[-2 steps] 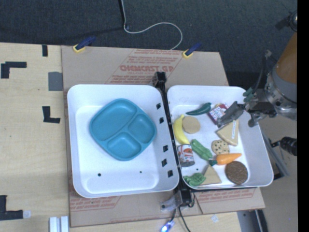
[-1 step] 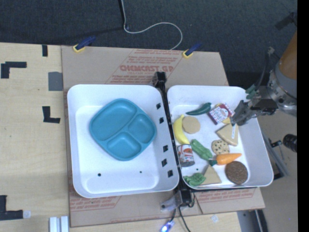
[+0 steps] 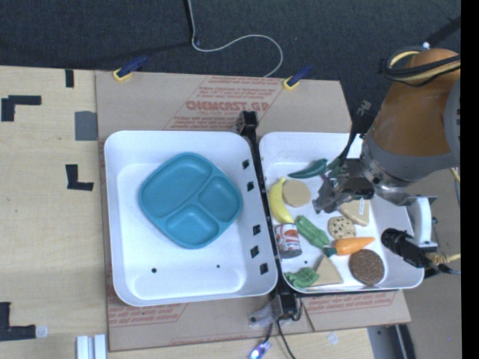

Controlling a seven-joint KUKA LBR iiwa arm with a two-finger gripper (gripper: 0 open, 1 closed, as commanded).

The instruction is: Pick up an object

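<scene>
Two shallow white bins sit side by side on a cardboard sheet. The left bin (image 3: pixel 123 223) holds one blue plate (image 3: pixel 190 199) with three compartments, lying flat near the bin's middle. The right bin (image 3: pixel 299 146) holds a scatter of toy food: one yellow banana (image 3: pixel 280 201) along its left wall, one round tan biscuit (image 3: pixel 296 194) just beside the banana, one dark green pepper (image 3: pixel 309 169) above them, one green pea pod (image 3: pixel 313 231) slanting below the biscuit, one small can (image 3: pixel 289 240) with a red and white label near the left wall, one spotted cookie (image 3: pixel 340 227), one pale wedge of cheese (image 3: pixel 357 212) to its right, one orange carrot (image 3: pixel 352 245) lying across below the cookie, one brown round patty (image 3: pixel 367 267) in the near right corner, one tan triangular slice (image 3: pixel 328 271) and one green leafy piece (image 3: pixel 302 278) at the front edge. The gripper (image 3: pixel 334 194) hangs low over the middle of the right bin, between the biscuit and the cheese wedge, with the pepper just above it and the cookie just below. How far its fingers are parted cannot be told from this slant, and nothing can be seen between them.
</scene>
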